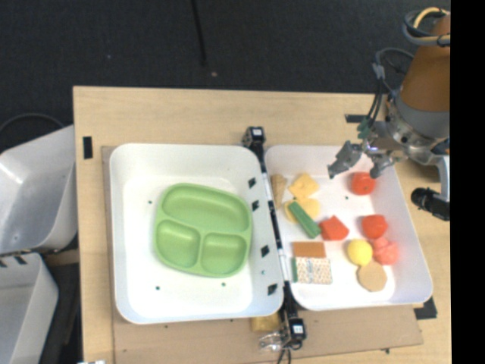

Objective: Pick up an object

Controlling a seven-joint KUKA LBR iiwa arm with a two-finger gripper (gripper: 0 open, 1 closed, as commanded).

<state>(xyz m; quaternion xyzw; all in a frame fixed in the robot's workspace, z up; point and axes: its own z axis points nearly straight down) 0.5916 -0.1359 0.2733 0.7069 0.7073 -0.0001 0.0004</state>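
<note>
Hovering over the far side of the right bin (409, 279), my gripper (362, 160) hangs with its fingers spread apart and nothing between them. The nearest candidate, a red block (363, 183), lies on the bin floor just below the fingertips, apart from them. It looks roughly as wide as it is long, so I judge no clear long axis or heading from this view. Risks, as I judge them: a descent slightly off centre could let one finger land on the block and push it toward the bin wall; closing too high would grip air. The yellow piece (305, 186) and green bar (303, 218) lie well clear.
</note>
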